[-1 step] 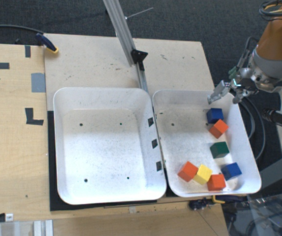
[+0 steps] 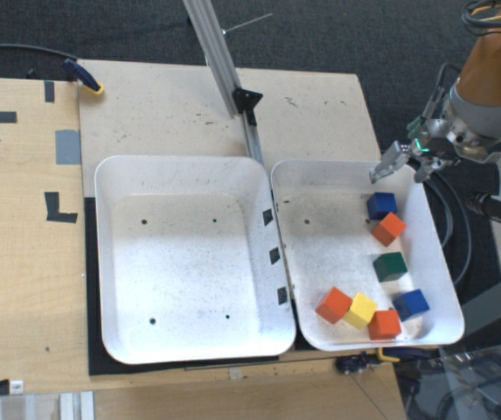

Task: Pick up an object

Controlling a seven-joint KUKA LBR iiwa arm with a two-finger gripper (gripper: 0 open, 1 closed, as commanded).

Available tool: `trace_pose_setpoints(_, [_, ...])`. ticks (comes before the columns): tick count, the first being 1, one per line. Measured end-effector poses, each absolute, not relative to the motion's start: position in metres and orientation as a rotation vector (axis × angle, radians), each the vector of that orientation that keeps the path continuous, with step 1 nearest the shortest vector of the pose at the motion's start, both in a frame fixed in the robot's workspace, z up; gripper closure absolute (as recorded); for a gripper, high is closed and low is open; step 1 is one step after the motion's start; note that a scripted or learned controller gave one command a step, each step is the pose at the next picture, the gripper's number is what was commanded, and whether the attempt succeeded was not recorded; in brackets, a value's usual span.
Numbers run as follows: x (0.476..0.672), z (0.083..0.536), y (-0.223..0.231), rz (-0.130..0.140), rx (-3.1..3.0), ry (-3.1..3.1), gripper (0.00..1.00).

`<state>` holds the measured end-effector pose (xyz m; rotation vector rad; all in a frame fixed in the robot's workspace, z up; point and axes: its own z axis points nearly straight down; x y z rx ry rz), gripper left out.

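Nearest me, three blocks are sitting at the right bin's (image 2: 434, 261) front edge: orange (image 2: 334, 305), yellow (image 2: 361, 310), orange-red (image 2: 385, 324). I am seeing the gripper (image 2: 405, 162) hovering above the bin's far right rim, holding nothing; I cannot tell its opening. A blue cube (image 2: 381, 205) is lying just below it. The left bin (image 2: 180, 261) is offering open floor.

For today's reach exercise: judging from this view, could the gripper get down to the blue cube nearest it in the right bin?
Probably yes. The gripper hovers at the right bin's far rim, close above the blue cube. Nothing lies over the cube, though an orange cube touches its near side and may crowd one finger.
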<state>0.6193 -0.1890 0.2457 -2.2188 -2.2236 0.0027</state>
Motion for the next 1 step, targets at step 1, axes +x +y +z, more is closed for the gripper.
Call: trace_pose_setpoints(1, [0.6197, 0.2019, -0.1859, 0.006, -2.217, -2.221, 0.00])
